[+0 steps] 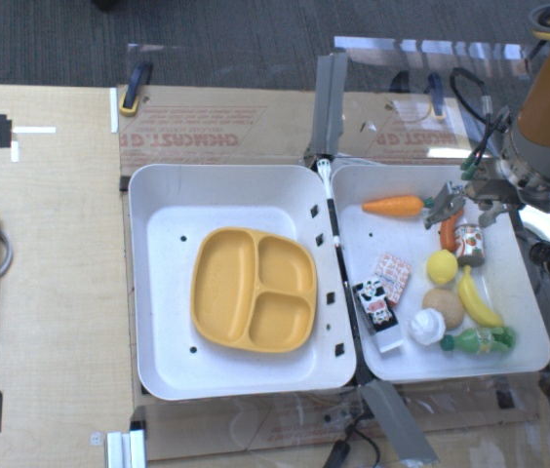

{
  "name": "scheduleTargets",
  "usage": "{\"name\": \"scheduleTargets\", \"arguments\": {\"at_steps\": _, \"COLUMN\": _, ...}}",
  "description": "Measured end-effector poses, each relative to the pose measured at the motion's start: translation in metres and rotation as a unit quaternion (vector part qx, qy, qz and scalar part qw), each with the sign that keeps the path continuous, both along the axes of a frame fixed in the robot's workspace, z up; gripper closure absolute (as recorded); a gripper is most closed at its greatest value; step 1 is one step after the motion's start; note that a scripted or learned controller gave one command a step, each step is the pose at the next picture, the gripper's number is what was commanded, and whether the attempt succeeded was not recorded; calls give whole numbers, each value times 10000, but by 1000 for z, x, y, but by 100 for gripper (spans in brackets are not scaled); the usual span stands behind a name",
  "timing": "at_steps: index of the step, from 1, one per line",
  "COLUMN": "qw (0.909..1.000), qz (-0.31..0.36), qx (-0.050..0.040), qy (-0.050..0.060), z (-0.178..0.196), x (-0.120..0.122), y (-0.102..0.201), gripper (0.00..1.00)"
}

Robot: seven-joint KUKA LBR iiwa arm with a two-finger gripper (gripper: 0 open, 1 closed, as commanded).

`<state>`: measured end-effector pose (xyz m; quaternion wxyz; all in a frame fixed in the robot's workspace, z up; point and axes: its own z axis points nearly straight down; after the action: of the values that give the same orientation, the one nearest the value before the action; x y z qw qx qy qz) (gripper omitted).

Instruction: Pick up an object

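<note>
Two white bins sit below me: the left bin (148, 291) bears a yellow divided plate (253, 289), and the right bin (538, 344) holds a carrot (393, 205), lemon (442, 266), banana (477, 298), small carton (376, 308) and green bottle (470, 339). My gripper (462, 206) hangs over the right bin's far side, just beside the carrot's tip, and I cannot tell its state from here.

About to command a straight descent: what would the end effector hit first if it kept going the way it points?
Probably the small red item beside the can, just under the end effector; depth is hard to judge.
</note>
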<state>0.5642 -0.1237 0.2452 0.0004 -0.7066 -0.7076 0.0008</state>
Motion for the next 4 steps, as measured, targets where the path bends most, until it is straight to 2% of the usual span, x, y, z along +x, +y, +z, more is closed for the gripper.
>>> {"name": "scheduleTargets", "arguments": {"at_steps": 1, "qw": 9978, "qz": 656, "qx": 4, "qy": -1, "z": -108, "x": -18, "y": -57, "gripper": 0}}
{"name": "scheduleTargets", "arguments": {"at_steps": 2, "qw": 9979, "qz": 647, "qx": 2, "qy": -8, "z": -153, "x": -15, "y": -81, "gripper": 0}}
{"name": "scheduleTargets", "arguments": {"at_steps": 3, "qw": 9980, "qz": 638, "qx": 21, "qy": -9, "z": -143, "x": -15, "y": -79, "gripper": 100}}
{"name": "scheduleTargets", "arguments": {"at_steps": 4, "qw": 9852, "qz": 1713, "qx": 7, "qy": -5, "z": -153, "x": -25, "y": -15, "gripper": 100}}
